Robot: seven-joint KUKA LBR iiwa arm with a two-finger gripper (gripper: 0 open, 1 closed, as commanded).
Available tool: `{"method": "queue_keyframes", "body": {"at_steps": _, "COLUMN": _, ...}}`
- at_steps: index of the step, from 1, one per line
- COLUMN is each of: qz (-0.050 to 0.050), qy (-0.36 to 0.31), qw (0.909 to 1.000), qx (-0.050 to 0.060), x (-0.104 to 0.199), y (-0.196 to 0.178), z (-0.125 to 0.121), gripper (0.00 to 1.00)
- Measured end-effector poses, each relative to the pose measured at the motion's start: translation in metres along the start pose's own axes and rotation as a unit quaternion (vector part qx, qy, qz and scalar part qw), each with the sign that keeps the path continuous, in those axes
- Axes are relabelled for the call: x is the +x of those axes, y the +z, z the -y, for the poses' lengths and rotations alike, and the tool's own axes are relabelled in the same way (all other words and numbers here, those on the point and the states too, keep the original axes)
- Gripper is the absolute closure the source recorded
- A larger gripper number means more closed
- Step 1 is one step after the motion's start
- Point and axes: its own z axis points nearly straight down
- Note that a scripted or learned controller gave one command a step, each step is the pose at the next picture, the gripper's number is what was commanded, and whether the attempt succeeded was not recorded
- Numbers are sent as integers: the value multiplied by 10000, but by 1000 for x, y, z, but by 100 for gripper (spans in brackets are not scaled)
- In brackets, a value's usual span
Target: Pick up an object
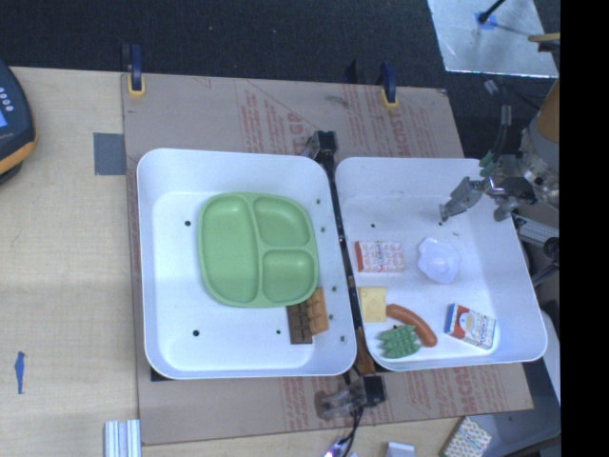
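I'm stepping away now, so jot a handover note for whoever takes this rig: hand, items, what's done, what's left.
Hand: over the right bin's far right part, holding nothing visible; open or shut unclear.
Right bin: red-and-white packet, white cup, yellow block, sausage, green toy, small carton.
Left bin: green divided plate, brown block.
Done: nothing picked.
Left: grasp and lift one item.
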Motion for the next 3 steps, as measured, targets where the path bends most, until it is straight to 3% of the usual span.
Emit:
{"method": "queue_keyframes", "body": {"at_steps": 1, "qz": -27, "qy": 7, "qw": 10000, "qx": 64, "x": 37, "y": 34, "z": 101, "gripper": 0}}
{"method": "queue_keyframes", "body": {"at_steps": 2, "qz": -12, "qy": -27, "qw": 10000, "qx": 20, "x": 65, "y": 145, "z": 40, "gripper": 0}}
{"method": "queue_keyframes", "body": {"at_steps": 3, "qz": 19, "qy": -1, "qw": 10000, "qx": -41, "x": 7, "y": 138, "z": -38, "gripper": 0}}
